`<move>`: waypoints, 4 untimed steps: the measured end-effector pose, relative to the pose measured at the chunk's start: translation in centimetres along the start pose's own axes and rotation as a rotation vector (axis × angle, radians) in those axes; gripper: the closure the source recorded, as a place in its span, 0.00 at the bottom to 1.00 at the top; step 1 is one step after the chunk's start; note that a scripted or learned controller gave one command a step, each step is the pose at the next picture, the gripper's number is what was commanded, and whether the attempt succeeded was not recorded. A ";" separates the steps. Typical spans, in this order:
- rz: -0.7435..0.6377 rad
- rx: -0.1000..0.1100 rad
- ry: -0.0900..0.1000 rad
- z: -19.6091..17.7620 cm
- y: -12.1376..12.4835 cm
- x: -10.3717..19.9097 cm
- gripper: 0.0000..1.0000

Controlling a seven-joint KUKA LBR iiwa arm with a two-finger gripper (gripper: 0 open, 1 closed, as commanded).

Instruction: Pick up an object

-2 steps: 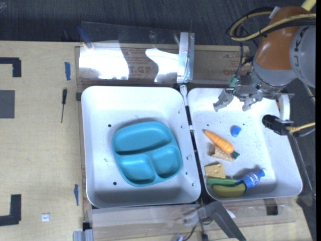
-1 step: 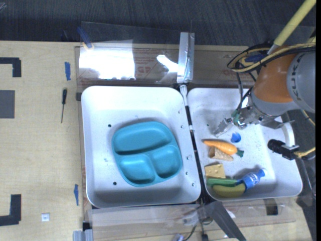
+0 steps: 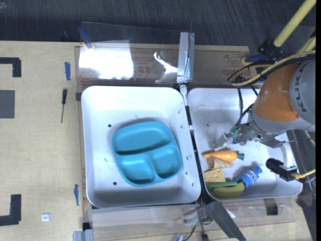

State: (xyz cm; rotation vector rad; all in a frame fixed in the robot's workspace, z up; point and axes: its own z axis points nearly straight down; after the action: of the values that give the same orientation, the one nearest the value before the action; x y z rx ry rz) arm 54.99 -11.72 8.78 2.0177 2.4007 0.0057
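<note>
Camera view: claw (image 3: pixel 231 137) (tips blurred) above carrot (image 3: pixel 222 155).

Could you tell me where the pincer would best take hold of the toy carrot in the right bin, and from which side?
Grip the carrot across the thick middle of its orange body, coming straight down. It lies flat, pointing left-right, so the fingers probably fit best on its near and far sides. Its green tip is thin, and the cheese wedge lies close on the near side, so clearance there looks tight.
</note>
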 end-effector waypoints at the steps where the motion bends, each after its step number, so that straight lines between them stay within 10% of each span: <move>1: -0.096 -0.002 0.001 -0.1 -5.2 2.3 0.00; 2: -0.369 0.002 0.000 -8.1 -2.8 -3.3 0.00; 3: 0.143 0.002 0.001 0.0 -4.7 -2.5 0.00; 4: 0.145 -0.004 -0.002 -1.1 -4.6 -2.6 1.00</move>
State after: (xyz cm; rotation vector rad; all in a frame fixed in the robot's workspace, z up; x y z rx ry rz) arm 50.95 -15.10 9.86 2.1842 2.2456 0.0093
